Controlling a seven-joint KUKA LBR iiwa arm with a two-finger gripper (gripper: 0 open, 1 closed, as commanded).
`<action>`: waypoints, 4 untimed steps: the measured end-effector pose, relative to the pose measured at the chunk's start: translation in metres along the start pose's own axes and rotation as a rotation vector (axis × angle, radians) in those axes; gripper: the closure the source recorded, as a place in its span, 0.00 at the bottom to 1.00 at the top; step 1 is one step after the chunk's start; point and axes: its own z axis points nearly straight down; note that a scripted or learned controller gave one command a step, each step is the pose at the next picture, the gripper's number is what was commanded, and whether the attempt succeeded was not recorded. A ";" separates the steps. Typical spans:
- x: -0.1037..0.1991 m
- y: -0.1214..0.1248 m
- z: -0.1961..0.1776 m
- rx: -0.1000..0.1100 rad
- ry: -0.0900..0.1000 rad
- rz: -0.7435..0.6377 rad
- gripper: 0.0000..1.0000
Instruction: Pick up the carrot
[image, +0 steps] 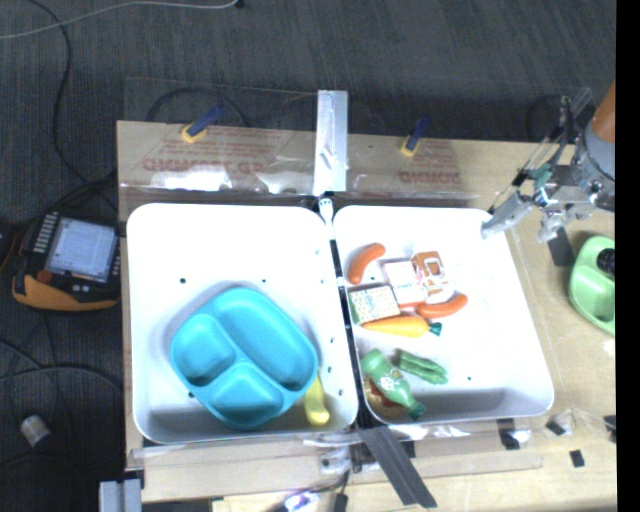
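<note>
The small orange carrot with a green tip lay in the right white bin, near the middle, close to the wall that splits the two bins. It lay almost flat, with its green end pointing right. Just above it sat a little green and white card, touching a red and white box and an orange and white box. An orange sausage shape lay up and to the left of the boxes. Another orange sausage shape lay just above the carrot's green end. Below the carrot were a dark green bottle shape and a green bumpy vegetable, side by side.

The grey two-finger gripper was well apart from the carrot, up at the top right corner of the right bin, above its rim. Its two fingers were spread apart, and nothing was between them.

The left white bin held a blue plastic tray with three parts. A yellow banana shape lay just beside the tray's lower right edge.

A light green round thing sat on the bench to the right of the bins. A small black and orange screen gadget lay on the dark floor to the left.
</note>
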 end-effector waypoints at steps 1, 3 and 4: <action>0.000 0.000 0.000 0.000 0.000 0.000 0.00; 0.076 -0.008 0.149 -0.006 -0.001 -0.225 0.00; 0.109 -0.058 0.148 -0.011 -0.007 -0.489 0.00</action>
